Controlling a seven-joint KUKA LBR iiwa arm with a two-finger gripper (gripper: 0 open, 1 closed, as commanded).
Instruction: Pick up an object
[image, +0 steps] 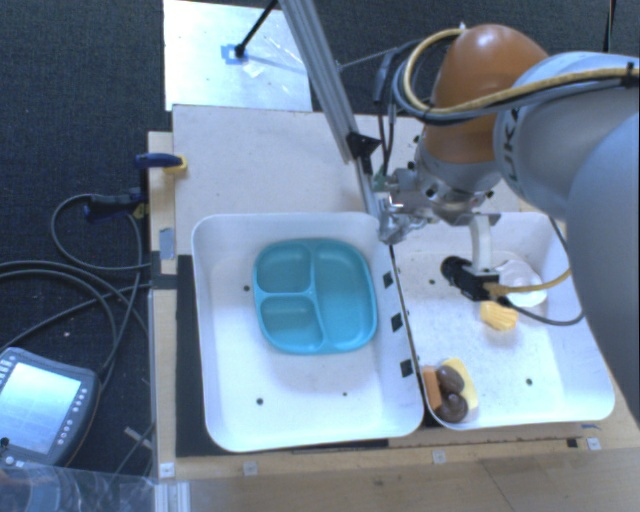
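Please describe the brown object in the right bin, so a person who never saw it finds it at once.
Look at the right bin, then its front corner beside the divider. There a brown, rounded object lies on something yellow. The other items nearby are pale yellow or white; only this one is dark brown.

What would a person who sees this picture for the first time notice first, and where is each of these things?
The big grey arm with its orange band reaches in from the right, above the right bin. Next comes the teal divided plate, lying flat in the middle of the left bin. Small items sit in the right bin: a yellow piece near its middle and brown objects in its near left corner.
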